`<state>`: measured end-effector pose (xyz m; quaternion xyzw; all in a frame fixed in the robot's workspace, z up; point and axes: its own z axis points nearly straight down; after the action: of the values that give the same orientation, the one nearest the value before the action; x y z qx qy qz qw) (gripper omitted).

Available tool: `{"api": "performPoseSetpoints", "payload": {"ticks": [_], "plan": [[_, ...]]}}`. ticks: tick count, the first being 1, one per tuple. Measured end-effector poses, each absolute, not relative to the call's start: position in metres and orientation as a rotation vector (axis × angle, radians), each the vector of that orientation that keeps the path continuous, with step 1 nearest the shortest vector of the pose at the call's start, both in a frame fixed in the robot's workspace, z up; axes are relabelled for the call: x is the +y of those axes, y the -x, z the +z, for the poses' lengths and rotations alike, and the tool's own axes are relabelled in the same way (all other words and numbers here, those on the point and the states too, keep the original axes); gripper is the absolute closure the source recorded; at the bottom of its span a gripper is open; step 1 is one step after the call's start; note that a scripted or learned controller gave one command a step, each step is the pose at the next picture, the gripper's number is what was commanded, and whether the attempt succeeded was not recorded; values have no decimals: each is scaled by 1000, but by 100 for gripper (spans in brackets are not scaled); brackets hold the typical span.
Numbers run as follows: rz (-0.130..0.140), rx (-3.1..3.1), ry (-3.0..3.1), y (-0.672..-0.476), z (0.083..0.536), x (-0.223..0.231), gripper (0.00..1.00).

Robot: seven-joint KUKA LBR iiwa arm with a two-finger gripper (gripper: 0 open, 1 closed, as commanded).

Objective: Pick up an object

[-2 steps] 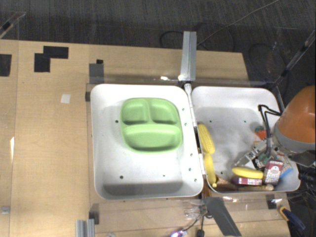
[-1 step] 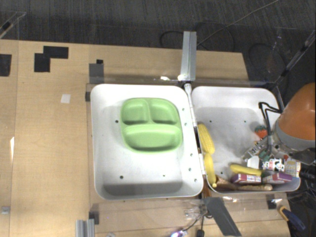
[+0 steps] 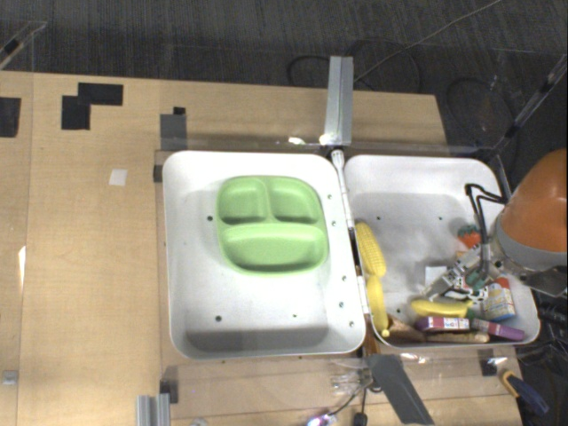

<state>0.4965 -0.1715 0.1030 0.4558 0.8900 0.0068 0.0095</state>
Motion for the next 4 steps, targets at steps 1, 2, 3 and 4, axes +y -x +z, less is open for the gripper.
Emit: {"api": "performPoseSetpoints", "payload": {"ticks": [1,2,3,4], "plan": [[13,2444,-1949,-513,92,-122,0],[10,2572,-1782,-633,89,-128,0],[8,2640,-1682,-649,89,-124,0],[5,2589,-1754,-578,91,-188,0]]}}
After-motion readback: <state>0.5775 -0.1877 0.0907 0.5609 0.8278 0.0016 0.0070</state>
